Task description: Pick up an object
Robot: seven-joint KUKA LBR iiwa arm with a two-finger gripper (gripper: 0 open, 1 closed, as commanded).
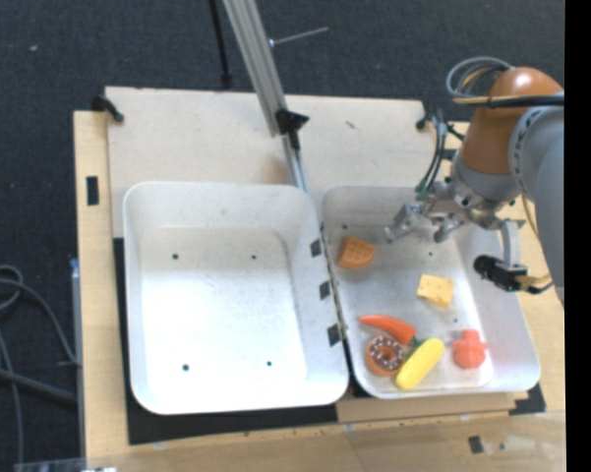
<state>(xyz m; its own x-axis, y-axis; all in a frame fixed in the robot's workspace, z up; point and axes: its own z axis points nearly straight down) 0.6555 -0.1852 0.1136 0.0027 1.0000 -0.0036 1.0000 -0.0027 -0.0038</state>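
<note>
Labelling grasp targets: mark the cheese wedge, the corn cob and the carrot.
cheese wedge point(435, 290), camera view, middle of its yellow top face.
corn cob point(419, 362), camera view, middle of its yellow body.
carrot point(386, 326), camera view, middle of its orange length.

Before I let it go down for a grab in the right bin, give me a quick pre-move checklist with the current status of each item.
1. Pincer over the right white bin: ok, above its far end.
2. Pincer holding nothing: cannot tell.
3. Target under it: not ok; the orange waffle-like piece lies to its left, the yellow cheese wedge nearer the camera.
4. Isolated targets: ok, both lie apart.
5. Near-end cluster: not ok; orange carrot, brown doughnut and yellow corn cob touch.
6. Red round fruit: ok, apart from the cob.
</note>
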